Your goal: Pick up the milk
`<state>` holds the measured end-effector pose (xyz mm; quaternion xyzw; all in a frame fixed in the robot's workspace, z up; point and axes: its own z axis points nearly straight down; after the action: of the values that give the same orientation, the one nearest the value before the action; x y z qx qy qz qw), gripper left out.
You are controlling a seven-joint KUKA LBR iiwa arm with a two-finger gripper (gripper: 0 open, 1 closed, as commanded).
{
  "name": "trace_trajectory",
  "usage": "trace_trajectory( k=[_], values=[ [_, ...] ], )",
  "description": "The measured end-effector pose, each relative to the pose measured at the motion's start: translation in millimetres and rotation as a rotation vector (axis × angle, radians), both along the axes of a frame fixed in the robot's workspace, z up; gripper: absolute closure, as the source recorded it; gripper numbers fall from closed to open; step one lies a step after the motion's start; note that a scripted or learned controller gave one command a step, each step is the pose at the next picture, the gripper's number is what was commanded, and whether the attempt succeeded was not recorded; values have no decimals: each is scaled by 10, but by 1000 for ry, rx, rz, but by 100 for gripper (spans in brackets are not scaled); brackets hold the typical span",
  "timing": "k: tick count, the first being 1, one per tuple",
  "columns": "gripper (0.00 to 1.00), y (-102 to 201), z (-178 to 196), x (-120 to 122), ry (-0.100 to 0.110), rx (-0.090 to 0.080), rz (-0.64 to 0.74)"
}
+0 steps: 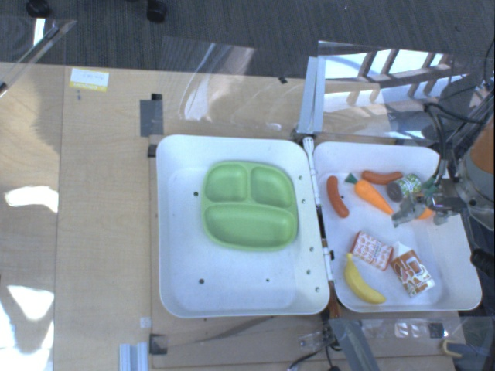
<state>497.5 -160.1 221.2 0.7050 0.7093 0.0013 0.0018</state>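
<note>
Partly, the gripper (420,209) was cut off at the right edge, so its grip could not be told. The milk (411,270) was seen lying in the right bin (456,300), near the banana (361,281).

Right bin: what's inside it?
In the right bin: milk carton, red-white packet, banana, two sausages, carrot. The gripper covers part of a green item, unidentifiable, and whatever lies beneath it.

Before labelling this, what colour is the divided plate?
Light green plate, seen clearest in the camera view.
</note>
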Motion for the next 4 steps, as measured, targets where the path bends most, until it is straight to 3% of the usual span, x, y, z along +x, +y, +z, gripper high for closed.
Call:
trace_trajectory(
  k=[1, 2, 3, 4],
  values=[
    [0, -148, -1200, -36, -17, -8, 149],
    [0, 4, -1274, -31, -21, -11, 171],
    [100, 25, -1145, 10, -30, -10, 175],
    [100, 330, 89, -77, -5, -3, 195]
  ],
)
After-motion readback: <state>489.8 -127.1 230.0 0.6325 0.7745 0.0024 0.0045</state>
